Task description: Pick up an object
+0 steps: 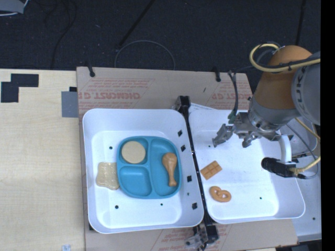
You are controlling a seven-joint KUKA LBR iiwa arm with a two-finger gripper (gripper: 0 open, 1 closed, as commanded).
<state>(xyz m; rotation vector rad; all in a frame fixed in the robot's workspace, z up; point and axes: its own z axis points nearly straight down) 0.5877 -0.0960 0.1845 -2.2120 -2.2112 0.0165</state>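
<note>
Count: two white bins [99,140] on the counter [36,161]. Left bin held one blue divided tray [137,184], one round cracker [133,151], one drumstick [170,167] and one toast slice [107,175]. Right bin held one waffle piece [211,170] and one pretzel [220,194]. Five food items total.

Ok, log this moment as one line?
gripper: open, above right bin, holding nothing | right bin: brown square cracker, orange pretzel | left bin: blue divided plate
</note>
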